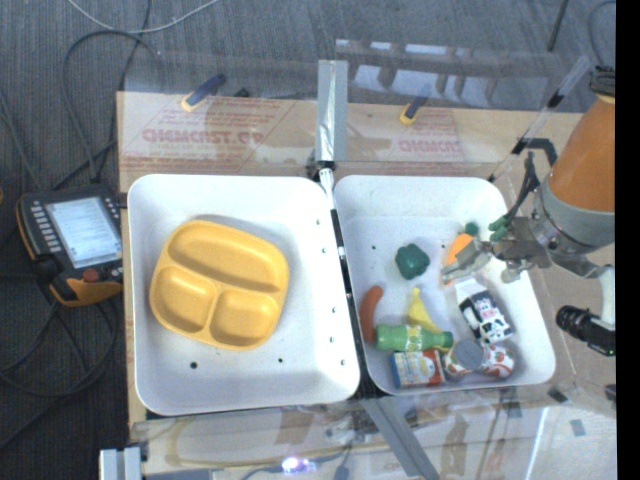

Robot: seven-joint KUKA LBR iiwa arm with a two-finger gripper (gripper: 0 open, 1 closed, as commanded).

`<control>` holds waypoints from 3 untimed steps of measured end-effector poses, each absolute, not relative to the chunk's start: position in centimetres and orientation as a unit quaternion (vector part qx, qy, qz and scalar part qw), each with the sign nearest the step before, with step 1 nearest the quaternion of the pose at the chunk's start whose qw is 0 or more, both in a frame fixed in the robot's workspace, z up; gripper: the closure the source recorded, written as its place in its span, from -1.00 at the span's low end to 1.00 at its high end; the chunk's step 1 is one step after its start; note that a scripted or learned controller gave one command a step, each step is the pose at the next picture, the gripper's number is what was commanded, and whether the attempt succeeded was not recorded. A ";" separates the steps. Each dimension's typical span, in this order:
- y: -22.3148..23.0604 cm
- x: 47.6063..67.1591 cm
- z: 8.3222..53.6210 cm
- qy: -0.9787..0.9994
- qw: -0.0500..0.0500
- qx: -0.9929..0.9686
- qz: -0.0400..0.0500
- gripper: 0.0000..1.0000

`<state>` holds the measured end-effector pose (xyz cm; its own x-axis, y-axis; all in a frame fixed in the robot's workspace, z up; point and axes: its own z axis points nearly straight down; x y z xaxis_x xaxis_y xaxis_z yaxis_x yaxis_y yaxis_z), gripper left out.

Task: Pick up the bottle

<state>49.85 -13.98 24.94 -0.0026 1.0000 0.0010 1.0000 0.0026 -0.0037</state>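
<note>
Jaws above right bin, bottle apart.

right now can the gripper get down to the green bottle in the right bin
Probably yes: the green bottle lies on its side, uncovered from above, though a banana and red can crowd it. The gripper hovers nearby.

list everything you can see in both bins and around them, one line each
tray: 1, yellow, three compartments, left bin
bottle: 1, green, lying flat, right bin near front
pepper: 1, dark green, right bin middle
sausage: 1, red-brown, right bin left side
banana: 1, yellow, just above bottle
carrot: 1, orange, beside end effector
can: 1, red-labelled, front edge
toy car: 1, black and white, right side
pendant: 1, black and orange, floor left
end effector: 1, grey, over right bin
</note>
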 end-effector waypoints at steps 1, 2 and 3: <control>-11.2 56.0 9.7 -0.682 0.001 -0.732 0.001 -1.00; -11.1 55.9 10.4 -0.682 0.003 -0.732 0.001 1.00; -19.6 53.1 9.2 -0.720 -0.007 -0.694 -0.004 1.00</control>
